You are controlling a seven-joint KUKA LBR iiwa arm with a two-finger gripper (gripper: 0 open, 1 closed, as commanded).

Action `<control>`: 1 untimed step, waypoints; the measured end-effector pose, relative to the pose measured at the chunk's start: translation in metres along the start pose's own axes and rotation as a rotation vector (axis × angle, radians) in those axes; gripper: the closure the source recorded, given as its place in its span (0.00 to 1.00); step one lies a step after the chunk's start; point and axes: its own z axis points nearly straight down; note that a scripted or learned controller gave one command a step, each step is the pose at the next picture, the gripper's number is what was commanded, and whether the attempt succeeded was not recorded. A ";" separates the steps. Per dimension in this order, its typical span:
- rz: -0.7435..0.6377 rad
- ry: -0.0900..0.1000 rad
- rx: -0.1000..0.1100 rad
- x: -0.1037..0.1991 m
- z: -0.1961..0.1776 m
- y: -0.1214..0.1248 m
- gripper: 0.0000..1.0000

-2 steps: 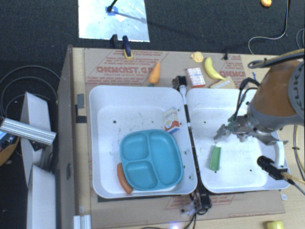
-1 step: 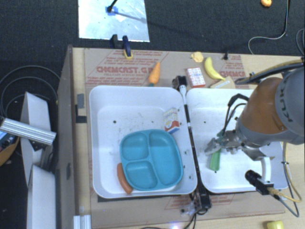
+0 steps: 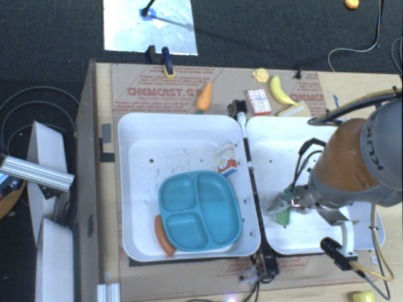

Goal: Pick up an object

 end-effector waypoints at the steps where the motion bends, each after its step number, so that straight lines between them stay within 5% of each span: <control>1: 0.001 -0.003 -0.005 -0.035 -0.002 0.019 0.00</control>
